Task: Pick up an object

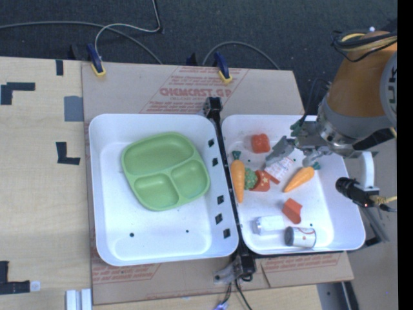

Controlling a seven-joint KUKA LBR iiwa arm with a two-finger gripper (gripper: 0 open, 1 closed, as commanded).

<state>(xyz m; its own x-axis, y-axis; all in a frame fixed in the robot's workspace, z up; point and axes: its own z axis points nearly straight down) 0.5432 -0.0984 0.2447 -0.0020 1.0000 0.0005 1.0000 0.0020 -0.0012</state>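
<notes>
My gripper (297, 155) hangs over the right bin (342, 228), reaching in from the right. It is open and nothing sits between its fingers. One grey finger (281, 148) points toward a small white packet (279, 168) just below it. An orange carrot (299, 178) lies tilted under the other finger. Further left are a second carrot (238, 179), a green piece (250, 176) and a red piece (263, 181) bunched together. An orange-red block (260, 143) lies near the bin's back.
A red block (292, 210), a white tube (268, 224) and a white cylinder (300, 236) lie near the right bin's front. The left bin (110, 237) holds a green divided plate (166, 170). Black clips (219, 173) line the wall between the bins.
</notes>
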